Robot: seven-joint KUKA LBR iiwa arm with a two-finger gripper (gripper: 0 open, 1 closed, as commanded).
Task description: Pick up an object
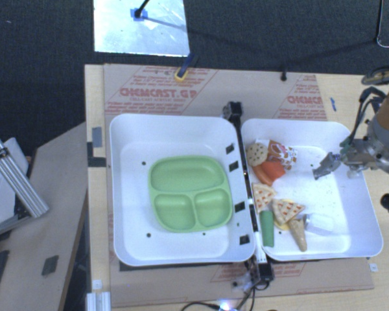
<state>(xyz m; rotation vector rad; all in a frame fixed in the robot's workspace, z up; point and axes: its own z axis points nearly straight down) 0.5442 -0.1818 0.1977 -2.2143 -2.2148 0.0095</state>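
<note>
The right bin (356,199) holds several toy foods along its left side. A round cookie (256,152) lies next to a red and white packet (282,154), with a red piece (270,172) just below them. Further down are two pizza slices (262,195) (288,209), a green stick (266,228) and a tan cone (299,234). My gripper (325,167) hangs over the bin's upper right part, right of the packet and apart from every item. Nothing shows in its grasp.
A green divided plate (189,193) lies in the left bin (126,173). A black divider (241,173) runs between the bins. A small clear object (321,224) rests near the cone. A grey metal sheet (141,18) lies beyond the bench.
</note>
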